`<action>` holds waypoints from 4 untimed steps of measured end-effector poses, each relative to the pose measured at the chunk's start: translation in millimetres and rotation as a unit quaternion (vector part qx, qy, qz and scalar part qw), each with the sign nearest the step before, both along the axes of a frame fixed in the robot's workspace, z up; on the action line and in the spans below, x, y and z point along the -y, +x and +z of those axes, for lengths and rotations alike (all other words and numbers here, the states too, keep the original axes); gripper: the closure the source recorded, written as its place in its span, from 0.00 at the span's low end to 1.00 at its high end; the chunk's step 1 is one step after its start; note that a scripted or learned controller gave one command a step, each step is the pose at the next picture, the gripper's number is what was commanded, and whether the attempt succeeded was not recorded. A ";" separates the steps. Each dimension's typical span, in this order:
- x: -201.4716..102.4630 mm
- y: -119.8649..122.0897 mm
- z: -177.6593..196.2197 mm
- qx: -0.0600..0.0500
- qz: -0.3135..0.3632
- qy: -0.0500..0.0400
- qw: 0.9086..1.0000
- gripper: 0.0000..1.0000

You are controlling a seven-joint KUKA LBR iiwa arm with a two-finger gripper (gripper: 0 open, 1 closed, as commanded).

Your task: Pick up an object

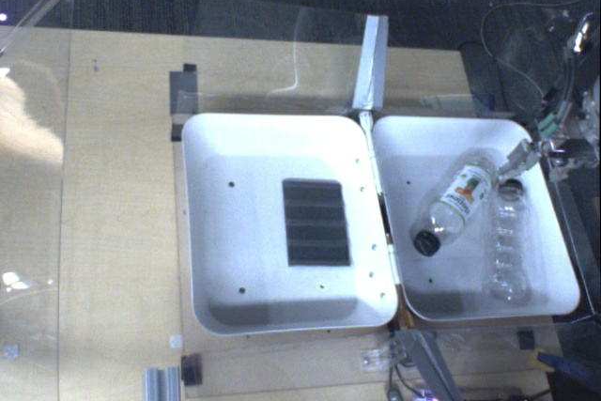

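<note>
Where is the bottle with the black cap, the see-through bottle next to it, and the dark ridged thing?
Black-capped bottle (457, 202), camera view, on its label.
Clear bottle (505, 247), camera view, on its ribbed body.
Dark ridged pad (316, 222), camera view, on its middle.

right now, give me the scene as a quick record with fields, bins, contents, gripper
left bin: holds a dark ribbed rectangular pad, lying flat near its middle
right bin: holds two bottles
labelled bottle: on its side, slanted, dark cap toward the bin's lower left
clear bottle: lying along the right wall, hard to make out
gripper: at the right bin's upper right, near the labelled bottle's base
</note>
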State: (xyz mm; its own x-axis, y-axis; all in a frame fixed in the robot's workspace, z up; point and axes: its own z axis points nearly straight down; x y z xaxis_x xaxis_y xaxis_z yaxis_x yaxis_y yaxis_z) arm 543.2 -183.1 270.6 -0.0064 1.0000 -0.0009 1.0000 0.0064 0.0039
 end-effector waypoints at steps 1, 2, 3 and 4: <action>10.2 25.6 -114.4 0.001 -0.013 0.000 1.000 0.00; -17.2 32.5 -149.3 0.002 0.028 0.000 1.000 0.00; -6.5 105.0 -183.8 0.001 0.061 0.000 0.998 0.00; -8.6 108.1 -170.2 0.005 0.064 -0.001 0.998 1.00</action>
